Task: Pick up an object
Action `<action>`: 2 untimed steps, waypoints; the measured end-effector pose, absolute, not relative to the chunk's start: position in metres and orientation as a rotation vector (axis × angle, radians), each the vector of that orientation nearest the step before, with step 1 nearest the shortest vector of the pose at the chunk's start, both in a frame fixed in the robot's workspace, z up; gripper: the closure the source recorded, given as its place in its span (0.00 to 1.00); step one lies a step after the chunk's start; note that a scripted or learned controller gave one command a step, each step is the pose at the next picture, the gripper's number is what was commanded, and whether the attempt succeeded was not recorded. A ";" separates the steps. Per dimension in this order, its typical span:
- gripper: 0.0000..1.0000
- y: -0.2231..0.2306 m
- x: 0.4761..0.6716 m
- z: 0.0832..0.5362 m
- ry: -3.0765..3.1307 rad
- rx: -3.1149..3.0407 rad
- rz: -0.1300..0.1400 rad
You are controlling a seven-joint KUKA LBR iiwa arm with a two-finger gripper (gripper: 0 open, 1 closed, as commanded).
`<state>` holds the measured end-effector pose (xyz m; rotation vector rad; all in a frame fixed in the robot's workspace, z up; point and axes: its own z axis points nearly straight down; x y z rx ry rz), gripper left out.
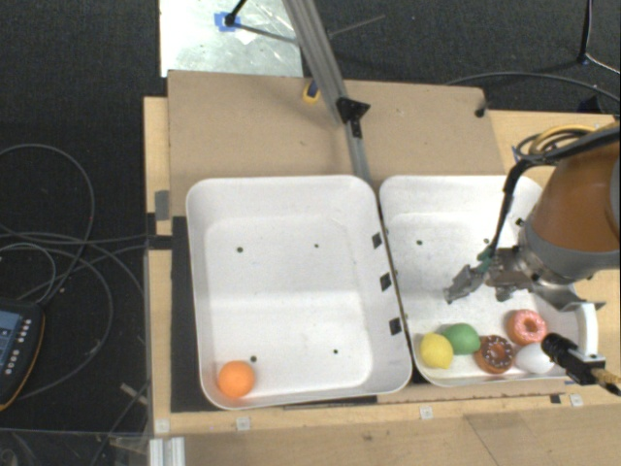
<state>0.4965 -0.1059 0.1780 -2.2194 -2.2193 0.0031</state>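
In the right bin (pixel 427 212), along its near edge, lie a yellow lemon (pixel 437 350), a green round fruit (pixel 462 338), a brown chocolate donut (pixel 496 354), a pink frosted donut (pixel 527 327) and a white egg-like object (pixel 534 359). An orange ball (pixel 235 379) rests in the near left corner of the left bin (pixel 281 202). My gripper (pixel 466 284) hovers over the right bin, just behind the green fruit and to the left of the pink donut. Nothing shows between its fingers.
A grey pole (pixel 320 56) slants over the bench from the back toward the bins' divider. Black clips (pixel 385 280) sit along the divider. Cables lie on the floor at left, and a white-and-black part (pixel 579 343) sticks out at the right bin's near right corner.
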 end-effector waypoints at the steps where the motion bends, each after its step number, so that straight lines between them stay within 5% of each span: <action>1: 0.00 -0.107 0.501 0.135 -2.220 -2.219 0.002; 2: 0.00 -0.107 0.501 0.088 -2.219 -2.219 0.002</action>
